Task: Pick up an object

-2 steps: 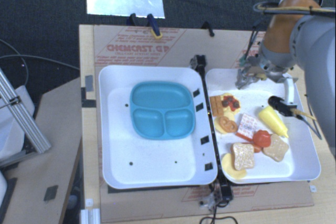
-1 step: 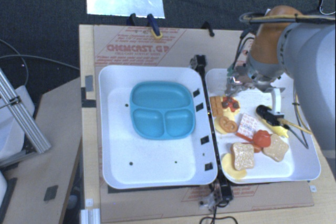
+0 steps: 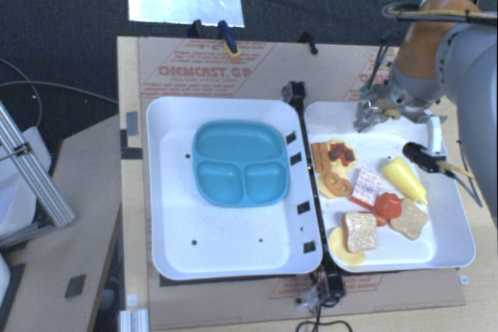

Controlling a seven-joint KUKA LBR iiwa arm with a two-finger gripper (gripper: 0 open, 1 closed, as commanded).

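Observation:
The right bin (image 3: 465, 249) holds several toy foods. A waffle with dark berries (image 3: 333, 153) and a pretzel (image 3: 336, 184) lie at its left. A white and red packet (image 3: 366, 185) and a red tomato (image 3: 387, 205) lie mid-bin. A yellow cone (image 3: 403, 176) lies right of the packet. Two bread slices (image 3: 360, 232) (image 3: 408, 219) and a yellow disc (image 3: 340, 247) lie near the front. My gripper (image 3: 368, 120) hangs over the bin's far part, above bare floor, behind the waffle and apart from every item. Nothing shows in it.
The left bin (image 3: 167, 249) holds a blue divided plate (image 3: 240, 163). A black divider with clips (image 3: 305, 167) runs between the bins. My grey arm with its orange band (image 3: 436, 19) comes in from the upper right. A cardboard sheet (image 3: 210, 66) lies under the bins.

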